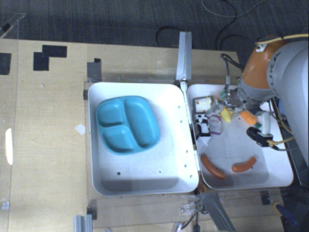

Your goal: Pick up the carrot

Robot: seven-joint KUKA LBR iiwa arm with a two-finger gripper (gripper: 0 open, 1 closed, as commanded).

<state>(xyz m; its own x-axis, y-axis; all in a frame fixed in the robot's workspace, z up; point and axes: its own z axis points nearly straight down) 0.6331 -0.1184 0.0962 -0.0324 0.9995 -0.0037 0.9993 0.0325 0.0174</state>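
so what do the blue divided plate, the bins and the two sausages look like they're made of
Blue divided plate: probably moulded plastic, with a uniform colour, rounded compartments and a soft sheen.
Bins, left and right: likely thin white plastic or painted sheet, smooth and matte; hard to tell which.
Two sausages: likely toy plastic or rubber, with a slight gloss on a smooth reddish-brown skin.

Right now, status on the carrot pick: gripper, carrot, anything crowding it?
Gripper low in right bin, grip unclear. Carrot lying on bin floor beside it, not lifted. Yellow piece and small packets close by; two sausages nearer the front.
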